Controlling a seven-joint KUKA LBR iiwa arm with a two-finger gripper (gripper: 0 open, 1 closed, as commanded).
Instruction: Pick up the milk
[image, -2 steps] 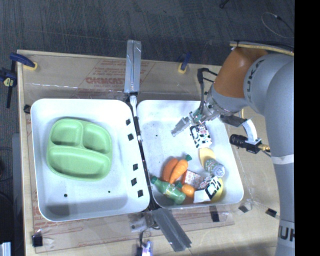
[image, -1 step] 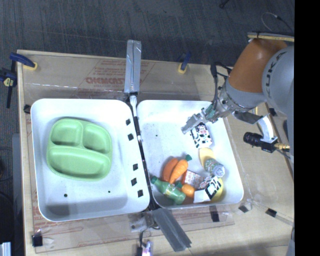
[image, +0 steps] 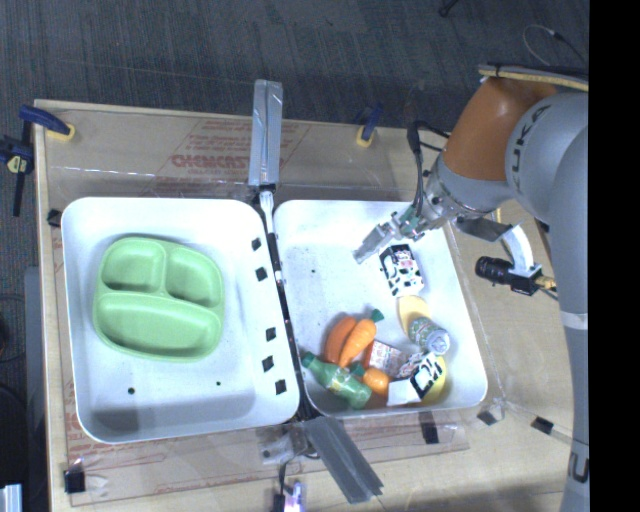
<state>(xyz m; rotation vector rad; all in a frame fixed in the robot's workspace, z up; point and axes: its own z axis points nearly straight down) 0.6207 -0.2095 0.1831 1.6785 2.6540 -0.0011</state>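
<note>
Milk (image: 401, 270) lying in right bin (image: 310, 240), upper right, not yet lifted; gripper (image: 385, 238) down just above it, touching or near; fingers unreadable, cannot tell; grasp and lift left.

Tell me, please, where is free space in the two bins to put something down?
Right bin: bare floor at its back-left, between the divider and the claw. Its front is crowded around the carrots. Left bin: bare margin around the green tray, widest in front.
</note>
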